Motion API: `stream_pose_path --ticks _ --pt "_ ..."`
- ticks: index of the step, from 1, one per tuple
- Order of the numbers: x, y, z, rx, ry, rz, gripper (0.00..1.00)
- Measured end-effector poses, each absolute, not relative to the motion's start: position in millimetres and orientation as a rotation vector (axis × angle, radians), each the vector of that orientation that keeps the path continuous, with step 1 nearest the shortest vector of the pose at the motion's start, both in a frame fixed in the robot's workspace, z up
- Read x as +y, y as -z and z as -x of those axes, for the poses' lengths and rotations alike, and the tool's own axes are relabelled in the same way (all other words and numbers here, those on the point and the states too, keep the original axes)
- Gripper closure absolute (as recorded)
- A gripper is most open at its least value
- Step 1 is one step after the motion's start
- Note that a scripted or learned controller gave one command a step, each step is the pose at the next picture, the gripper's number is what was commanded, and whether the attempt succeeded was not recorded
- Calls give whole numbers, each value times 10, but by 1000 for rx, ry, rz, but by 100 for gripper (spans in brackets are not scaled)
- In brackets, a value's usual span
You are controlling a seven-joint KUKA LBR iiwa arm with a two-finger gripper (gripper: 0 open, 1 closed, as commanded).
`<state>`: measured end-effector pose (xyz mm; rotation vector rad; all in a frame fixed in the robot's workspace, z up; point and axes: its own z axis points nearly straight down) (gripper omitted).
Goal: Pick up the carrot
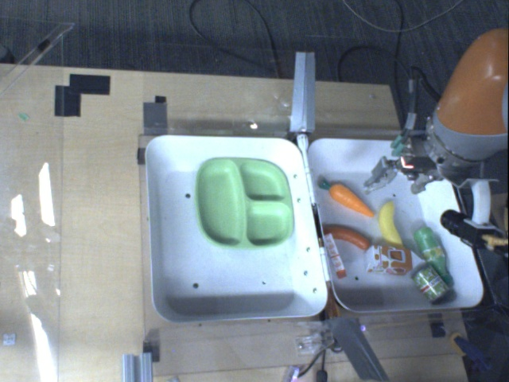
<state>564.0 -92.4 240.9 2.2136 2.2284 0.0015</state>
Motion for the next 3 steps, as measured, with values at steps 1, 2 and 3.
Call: stream_pose_path --ticks 1,2,3 --pt "-835 -966 -5471 2263 -6 -2174 0" --pt "-1063 -893 -4932 2158 -19 -2266 0" --pt "-1272 -883 -5533 2158 -15 -2269 0"
